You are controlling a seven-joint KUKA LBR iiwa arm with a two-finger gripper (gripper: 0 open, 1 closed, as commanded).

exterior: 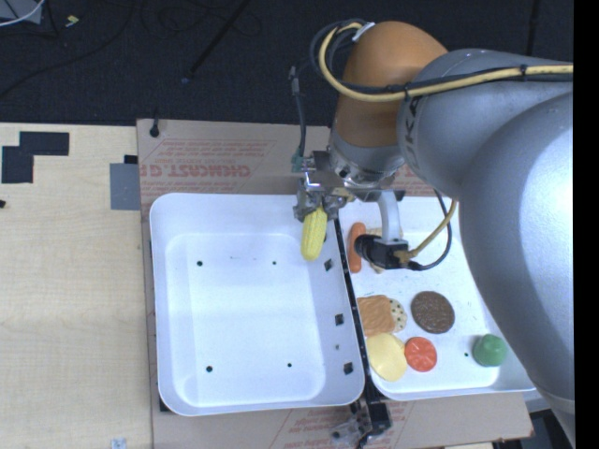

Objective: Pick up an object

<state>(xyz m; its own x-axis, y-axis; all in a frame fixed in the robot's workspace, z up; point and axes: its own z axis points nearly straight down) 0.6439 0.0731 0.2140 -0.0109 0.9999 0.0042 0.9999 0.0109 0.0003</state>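
**Corn held at the dividing wall: lift to be completed cleanly**

The gripper (pixel 314 204) is seen over the back right corner of the left bin (pixel 178 251), close to the wall shared with the right bin (pixel 459 363). A yellow corn cob (pixel 314 234) hangs from it, upright and slightly tilted, its top end taken between the jaws. The jaws appear to be pinching the cob's upper tip; the contact itself is small and partly shadowed, so the depth of the grip cannot be judged with confidence. Whether the lower end of the cob is clear of the bin floor cannot be told either.

The step in hand is judged to be the lift. A straight vertical rise is advised, since the cob is held at one end only and a sideways swing could pivot it out of the jaws. The shared wall lies just beside the cob, so lateral travel is best deferred until the lower end stands above the rim.

In the right bin are noted: an orange carrot-like piece (pixel 357 248), a cookie (pixel 378 314), a brown patty (pixel 432 311), a pale yellow lemon-like piece (pixel 387 356), a red tomato slice (pixel 421 354) and a green ball (pixel 488 350). None touches the cob.
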